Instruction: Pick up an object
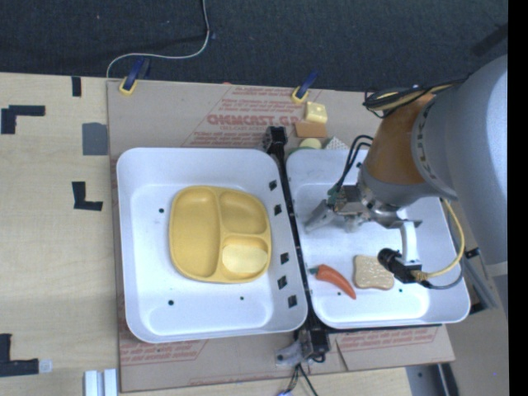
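Note:
In the right bin (437, 304) an orange carrot-shaped toy (335, 277) lies near the front left. A tan toast-shaped piece (373, 274) lies just right of it. My gripper (333, 220) hangs over the bin's middle left, a little behind both toys, and touches neither. It is open with nothing between its fingers. The grey arm with its orange band (396, 151) reaches in from the right and covers the bin's back right part.
The left bin (140, 304) holds a yellow divided plate (219, 233). A yellow block (312, 120) and a small green thing (309, 144) sit behind the bins on the cardboard. A black divider (285, 221) runs between the bins.

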{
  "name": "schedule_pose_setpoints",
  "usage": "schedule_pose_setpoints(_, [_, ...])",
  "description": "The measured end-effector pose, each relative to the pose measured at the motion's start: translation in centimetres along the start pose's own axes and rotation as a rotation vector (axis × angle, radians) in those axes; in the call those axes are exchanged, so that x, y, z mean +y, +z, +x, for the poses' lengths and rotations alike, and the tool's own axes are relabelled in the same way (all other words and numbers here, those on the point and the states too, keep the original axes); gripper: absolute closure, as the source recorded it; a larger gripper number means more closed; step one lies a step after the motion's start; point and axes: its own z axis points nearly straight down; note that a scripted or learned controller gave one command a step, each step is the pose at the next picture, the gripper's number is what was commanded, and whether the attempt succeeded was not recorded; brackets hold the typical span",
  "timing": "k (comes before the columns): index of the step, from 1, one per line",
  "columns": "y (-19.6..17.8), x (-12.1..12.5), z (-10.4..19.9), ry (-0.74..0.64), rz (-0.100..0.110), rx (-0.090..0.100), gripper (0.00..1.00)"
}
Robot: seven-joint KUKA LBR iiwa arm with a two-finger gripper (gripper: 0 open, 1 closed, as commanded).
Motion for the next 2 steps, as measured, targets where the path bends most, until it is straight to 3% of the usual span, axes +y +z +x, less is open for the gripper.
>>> schedule_pose_setpoints(1, [0.9, -9.3, -0.6, 0.002, 0.000, 0.002, 0.00])
schedule_pose_setpoints(2, [-4.0, -9.2, -9.0, 0.005, -0.001, -0.002, 0.00])
